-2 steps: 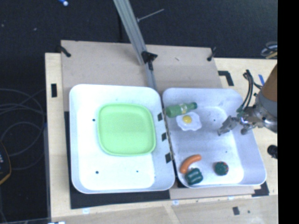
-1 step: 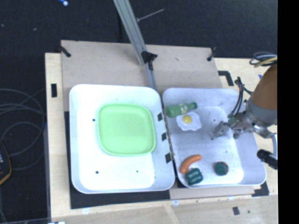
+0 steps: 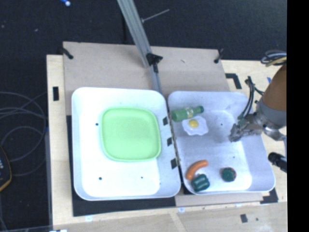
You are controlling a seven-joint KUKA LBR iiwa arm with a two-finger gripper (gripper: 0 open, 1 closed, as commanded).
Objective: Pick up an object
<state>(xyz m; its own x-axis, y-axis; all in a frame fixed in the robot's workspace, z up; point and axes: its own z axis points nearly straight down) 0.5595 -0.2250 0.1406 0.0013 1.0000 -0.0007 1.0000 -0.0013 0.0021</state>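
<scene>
Camera view: left bin (image 3: 87,178) holds a green plate (image 3: 130,133); right bin (image 3: 251,163) holds a fried egg (image 3: 194,125), green bottle (image 3: 187,113), orange sausage (image 3: 197,168), green pepper (image 3: 200,182) and dark green round piece (image 3: 228,174). Claw (image 3: 236,133) state: cannot tell.

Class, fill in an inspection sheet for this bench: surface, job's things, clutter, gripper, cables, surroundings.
Surface: two white bins, left bin, right bin, on a pale bench.
Job's things: green bottle, fried egg toy, orange sausage, green pepper, dark green round toy, all in right bin.
Clutter: green plate in left bin.
Gripper: gripper over right bin, holding nothing.
Cables: black cables left of bench.
Surroundings: dark floor, grey pole.
</scene>
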